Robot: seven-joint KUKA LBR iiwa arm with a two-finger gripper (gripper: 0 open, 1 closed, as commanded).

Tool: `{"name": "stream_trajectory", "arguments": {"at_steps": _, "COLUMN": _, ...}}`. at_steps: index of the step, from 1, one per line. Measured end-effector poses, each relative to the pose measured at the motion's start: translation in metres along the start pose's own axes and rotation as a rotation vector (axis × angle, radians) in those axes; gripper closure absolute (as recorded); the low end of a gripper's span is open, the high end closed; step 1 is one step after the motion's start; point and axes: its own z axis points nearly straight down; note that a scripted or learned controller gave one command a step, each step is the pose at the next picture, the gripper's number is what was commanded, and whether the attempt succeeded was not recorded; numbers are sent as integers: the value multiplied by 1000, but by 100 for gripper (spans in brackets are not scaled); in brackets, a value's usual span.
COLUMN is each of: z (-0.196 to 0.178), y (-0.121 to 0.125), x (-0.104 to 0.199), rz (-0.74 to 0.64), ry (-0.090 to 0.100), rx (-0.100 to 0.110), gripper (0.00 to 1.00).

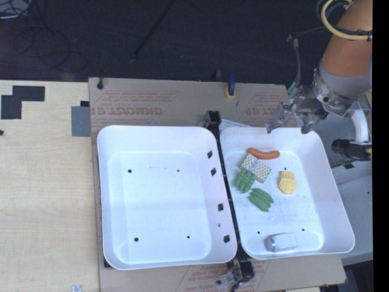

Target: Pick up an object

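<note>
The gripper [293,121] hangs with its two fingers spread and nothing between them, above the upper rim of the right bin [340,224] at the upper right of the frame. Below it in that bin lie an orange sausage [263,154], a checkered waffle piece [256,166], two green pea pods [245,180] [261,199] and a yellow corn piece [287,182], clustered together. A pale grey object [280,242] rests near the bin's lower edge, well apart from them.

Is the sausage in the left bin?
No, the sausage lies in the right bin, beside the checkered block.
</note>
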Motion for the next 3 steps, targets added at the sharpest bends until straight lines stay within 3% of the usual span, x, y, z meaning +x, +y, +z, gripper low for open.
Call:
{"name": "stream_trajectory", "arguments": {"at_steps": 1, "z": -238, "y": -52, "x": -15, "rz": 1, "ry": -5, "rx": -19, "gripper": 0}}
{"name": "stream_trajectory", "arguments": {"at_steps": 2, "z": -236, "y": -50, "x": -13, "rz": -5, "ry": -2, "rx": 2, "gripper": 100}}
{"name": "stream_trajectory", "arguments": {"at_steps": 3, "z": -200, "y": -137, "x": -59, "rz": 8, "ry": 0, "rx": 4, "gripper": 100}}
